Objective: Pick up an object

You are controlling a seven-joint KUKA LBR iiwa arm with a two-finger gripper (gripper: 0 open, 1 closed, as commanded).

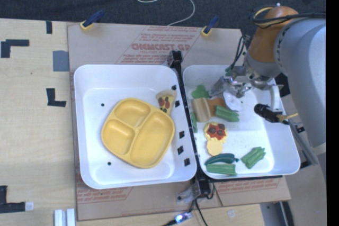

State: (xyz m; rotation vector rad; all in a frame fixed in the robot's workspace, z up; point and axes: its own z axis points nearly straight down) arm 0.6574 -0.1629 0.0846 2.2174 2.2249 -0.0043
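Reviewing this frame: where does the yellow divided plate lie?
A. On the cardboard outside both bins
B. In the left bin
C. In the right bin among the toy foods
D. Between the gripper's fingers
B: the yellow divided plate lies flat on the floor of the left bin, with a small pizza-slice toy just beyond its far edge.

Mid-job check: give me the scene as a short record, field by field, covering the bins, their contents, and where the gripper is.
left bin: yellow divided plate; pizza slice toy by its right wall
right bin: toy foods, including flower-topped piece and green pods
gripper: low over the right bin's upper part, near a green piece
held object: none visible between the fingers
arm: enters from the right
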